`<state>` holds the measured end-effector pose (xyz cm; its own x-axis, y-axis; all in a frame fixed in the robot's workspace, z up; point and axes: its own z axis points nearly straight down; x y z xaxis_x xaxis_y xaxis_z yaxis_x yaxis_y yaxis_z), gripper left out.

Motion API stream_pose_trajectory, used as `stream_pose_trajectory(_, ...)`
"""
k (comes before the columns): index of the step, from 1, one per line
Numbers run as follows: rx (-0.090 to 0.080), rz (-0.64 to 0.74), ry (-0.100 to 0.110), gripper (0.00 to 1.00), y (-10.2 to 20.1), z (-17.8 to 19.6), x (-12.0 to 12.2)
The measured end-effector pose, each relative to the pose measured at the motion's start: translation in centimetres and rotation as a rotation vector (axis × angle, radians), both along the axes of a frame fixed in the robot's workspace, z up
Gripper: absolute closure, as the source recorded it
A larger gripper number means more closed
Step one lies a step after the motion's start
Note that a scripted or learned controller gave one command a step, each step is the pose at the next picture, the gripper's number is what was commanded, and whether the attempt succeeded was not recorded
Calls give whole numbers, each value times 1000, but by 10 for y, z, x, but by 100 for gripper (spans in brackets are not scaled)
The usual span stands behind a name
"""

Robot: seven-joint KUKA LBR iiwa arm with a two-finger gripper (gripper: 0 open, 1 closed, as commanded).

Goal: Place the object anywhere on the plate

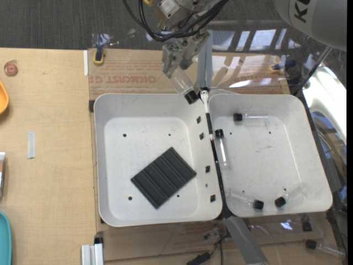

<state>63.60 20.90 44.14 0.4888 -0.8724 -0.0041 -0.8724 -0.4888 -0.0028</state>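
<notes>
The plate (164,177) is a black ribbed rectangle lying at an angle on the floor of the left bin (110,148). My gripper (177,69) hangs above the back rim, near where the two bins meet. It is shut on a clear tube (182,84), which slants down from the fingers. The tube's black cap (191,96) points down and right, just over the back rim. The tube is well behind the plate and up in the air.
The right bin (309,148) holds several more clear tubes with black caps: one at the back (251,117), one along the left wall (222,148), two at the front (248,200) (289,196). Cardboard lies under the bins, and a wooden bench surface (44,148) is to the left.
</notes>
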Motion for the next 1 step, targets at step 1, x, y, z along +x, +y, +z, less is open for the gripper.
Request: stream_pose_trajectory(1, 1, 615, 1, 100, 3, -61, 16)
